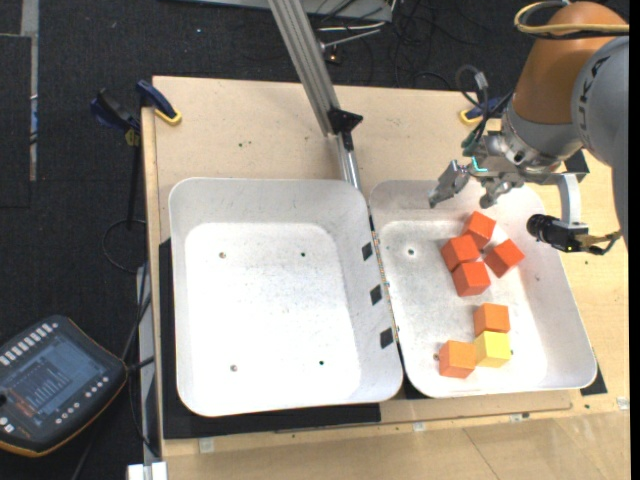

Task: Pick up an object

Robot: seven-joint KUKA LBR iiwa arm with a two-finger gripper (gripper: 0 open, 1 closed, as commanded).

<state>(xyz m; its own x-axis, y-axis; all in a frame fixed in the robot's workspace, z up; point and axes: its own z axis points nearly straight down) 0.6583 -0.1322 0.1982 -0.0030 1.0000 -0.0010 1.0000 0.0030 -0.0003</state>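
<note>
Several blocks lie in the right bin (420, 308). A tight cluster of red-orange blocks sits at its upper right: one at the top (480, 227), one on the left (461, 251), one on the right (503, 256) and one below (471, 277). Lower down are an orange block (491, 318), a yellow block (494, 349) and another orange block (457, 358), touching one another. My gripper (462, 197) hangs over the bin's top edge, just up and left of the red cluster. It is open, with nothing between its fingers.
The left bin (270, 288) adjoins the right one along a dark seam. A slanted metal pole (305, 53) comes down to the bins' top junction. Blue and yellow clamps (150, 100) sit at the bench's far-left corner. A teach pendant (50, 380) lies at the lower left.
</note>
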